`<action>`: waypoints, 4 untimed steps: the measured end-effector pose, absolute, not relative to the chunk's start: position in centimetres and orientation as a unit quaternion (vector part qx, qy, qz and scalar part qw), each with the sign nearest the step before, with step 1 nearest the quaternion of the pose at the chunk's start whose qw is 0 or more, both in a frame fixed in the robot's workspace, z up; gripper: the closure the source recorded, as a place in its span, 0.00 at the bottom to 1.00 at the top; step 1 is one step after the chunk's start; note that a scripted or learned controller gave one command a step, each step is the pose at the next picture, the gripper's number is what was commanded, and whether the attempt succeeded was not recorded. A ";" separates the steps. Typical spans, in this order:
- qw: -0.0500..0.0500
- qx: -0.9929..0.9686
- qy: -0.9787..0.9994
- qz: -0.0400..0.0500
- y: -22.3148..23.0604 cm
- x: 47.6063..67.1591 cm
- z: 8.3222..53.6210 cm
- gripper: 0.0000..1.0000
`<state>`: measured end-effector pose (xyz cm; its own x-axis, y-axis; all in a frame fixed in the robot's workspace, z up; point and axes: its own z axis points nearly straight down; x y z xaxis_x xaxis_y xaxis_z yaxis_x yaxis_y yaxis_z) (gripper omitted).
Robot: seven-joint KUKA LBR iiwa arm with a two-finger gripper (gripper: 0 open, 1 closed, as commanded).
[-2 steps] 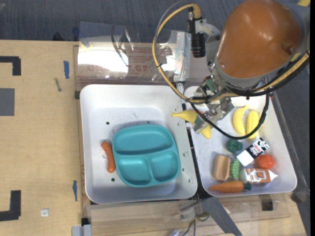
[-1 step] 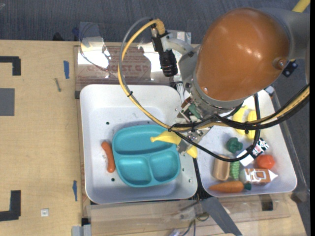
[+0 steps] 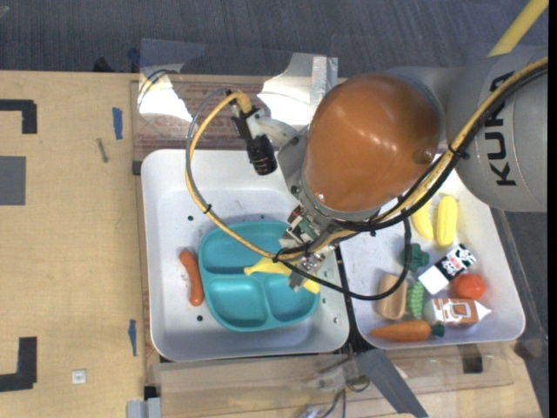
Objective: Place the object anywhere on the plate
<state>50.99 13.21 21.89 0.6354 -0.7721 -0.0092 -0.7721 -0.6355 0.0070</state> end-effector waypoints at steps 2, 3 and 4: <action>-0.002 0.983 -0.185 -0.002 17.0 50.6 29.1 1.00; 0.000 0.987 -0.158 -0.005 13.4 52.0 22.0 1.00; -0.001 0.988 -0.157 -0.002 13.5 52.1 22.3 0.00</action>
